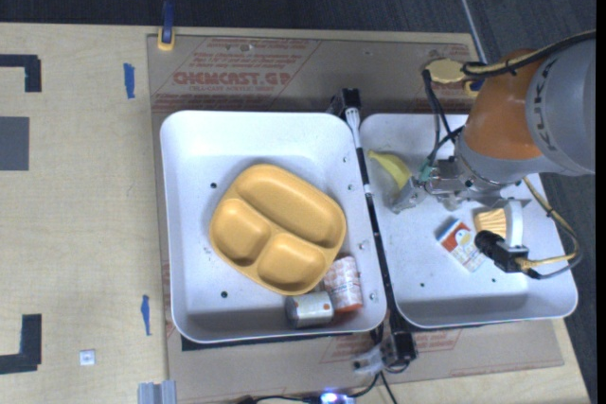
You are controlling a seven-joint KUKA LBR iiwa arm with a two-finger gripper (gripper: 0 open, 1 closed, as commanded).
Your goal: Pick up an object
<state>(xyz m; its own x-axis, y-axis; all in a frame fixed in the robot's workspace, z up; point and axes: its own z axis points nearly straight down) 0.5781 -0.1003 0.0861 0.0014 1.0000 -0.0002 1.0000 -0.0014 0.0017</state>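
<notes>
My gripper [409,197] is low in the right bin [417,284], near its left wall. Just above and left of it lies a yellow banana-shaped thing [388,167], close to the gripper; contact between them is unclear. A small white, orange and blue packet [459,242] lies to the gripper's right on the bin floor. Beside that packet, partly under the wrist, sits a yellow bristly piece with a white part [494,220]. I see nothing clearly held between the fingers.
The left bin [185,156] holds a large yellow three-compartment dish [276,227]. A small jar with an orange-and-white label [343,284] and a grey cylinder [308,308] lie at its front right corner. The grey-and-orange arm [530,123] spans the right bin's far right.
</notes>
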